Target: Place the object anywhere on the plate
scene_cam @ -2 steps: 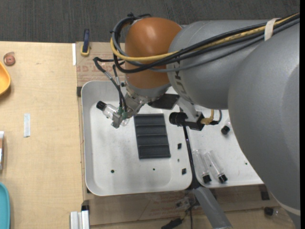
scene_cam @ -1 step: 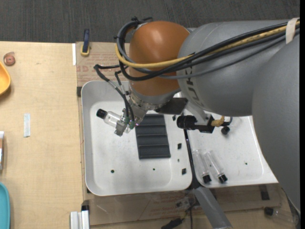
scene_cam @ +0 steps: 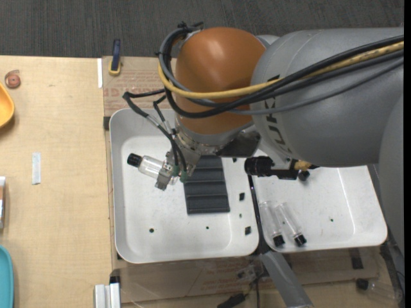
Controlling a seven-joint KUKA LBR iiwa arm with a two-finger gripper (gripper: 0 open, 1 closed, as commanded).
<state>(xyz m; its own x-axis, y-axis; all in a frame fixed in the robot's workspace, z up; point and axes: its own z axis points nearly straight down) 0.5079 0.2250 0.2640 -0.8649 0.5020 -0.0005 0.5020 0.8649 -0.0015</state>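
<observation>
A clear vial with a black cap lies on its side in the left white bin, at its upper left. A black ribbed plate lies flat in the middle of the same bin, with its top end under the wrist. My gripper hangs low between the two, its tip touching or nearly touching the vial's right end and just left of the plate's left edge. The arm's large orange and grey body hides the bin's back part.
Two more clear vials with black caps lie in the right bin. Small black specks dot the left bin's floor. On the wooden bench to the left are an orange object, a white strip and a blue clamp.
</observation>
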